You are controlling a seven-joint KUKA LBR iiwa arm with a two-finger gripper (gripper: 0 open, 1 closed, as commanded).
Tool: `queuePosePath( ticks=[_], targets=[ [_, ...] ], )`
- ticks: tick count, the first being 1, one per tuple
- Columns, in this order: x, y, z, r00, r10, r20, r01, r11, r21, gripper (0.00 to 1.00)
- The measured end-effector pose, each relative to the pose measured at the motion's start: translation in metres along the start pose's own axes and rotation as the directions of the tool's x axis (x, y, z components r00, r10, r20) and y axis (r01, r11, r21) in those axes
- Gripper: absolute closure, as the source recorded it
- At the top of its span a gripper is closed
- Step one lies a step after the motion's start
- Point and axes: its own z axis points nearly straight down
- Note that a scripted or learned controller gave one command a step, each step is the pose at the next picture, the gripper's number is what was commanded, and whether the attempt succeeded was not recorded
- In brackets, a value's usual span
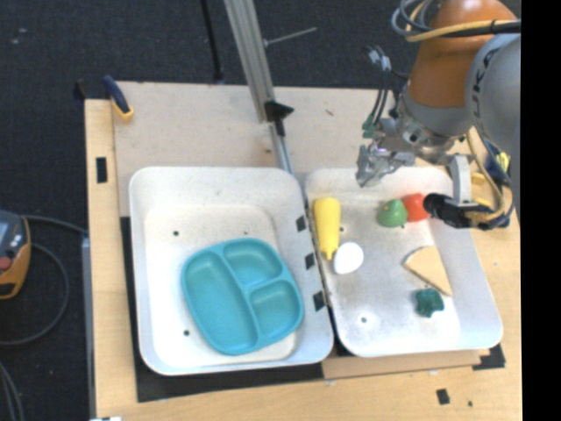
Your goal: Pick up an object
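Hanging over the far edge of the right bin [486, 323], the claw [372, 172] sits just above the white floor, and whether it is spread or pressed together I cannot tell. Nothing shows in its grip. The pickable things lie nearer me: a yellow piece [326, 224] touching a white ball [348, 258], a green and red piece [401, 210], a tan wedge [429, 268], a dark green bit [428, 302]. Dropping straight down from here looks likely to close on bare bin. The blue tray [241, 295] fills the left bin [153, 191].
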Motion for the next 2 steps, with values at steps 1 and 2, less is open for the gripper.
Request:
queuePosePath(
  ticks=[1, 2],
  targets=[
    [0.062, 0.01, 0.002, 1.0, -0.002, -0.001, 0.002, 1.0, -0.002, 1.0],
    [0.121, 0.014, -0.001, 1.0, -0.002, -0.001, 0.002, 1.0, -0.001, 1.0]
  ],
)
